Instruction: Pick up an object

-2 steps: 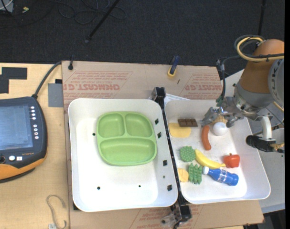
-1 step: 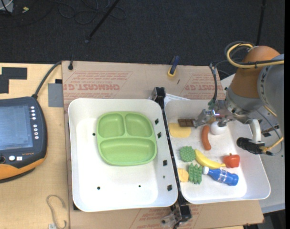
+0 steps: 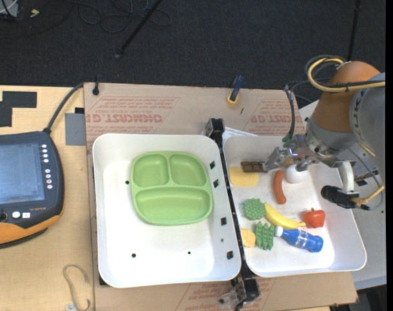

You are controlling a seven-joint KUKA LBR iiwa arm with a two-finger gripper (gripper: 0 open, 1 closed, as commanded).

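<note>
Two white bins sit side by side on the bench. The left bin (image 3: 118,251) holds a big green plate (image 3: 171,188) with three sections. The right bin (image 3: 351,251) holds the small toys.

The grey arm (image 3: 342,112) (the one with the orange band) comes in from the right and leans over the top part of the right bin. Its gripper (image 3: 288,157) is low, near the top of the toys. I cannot tell if the claw is wide or narrow, and no toy can be seen held in it.

Just under the gripper lies an orange carrot (image 3: 278,186), standing almost straight up and down. To the left of it are a brown bar (image 3: 252,167) and a pale yellow block (image 3: 244,178), touching each other.

Lower down is a yellow banana (image 3: 280,217), with a green leafy toy (image 3: 253,208) just beside its left end. A blue and white bottle (image 3: 301,240) lies under the banana, next to a bumpy green toy (image 3: 264,236). A red pepper (image 3: 314,218) sits by the banana's right end.
</note>
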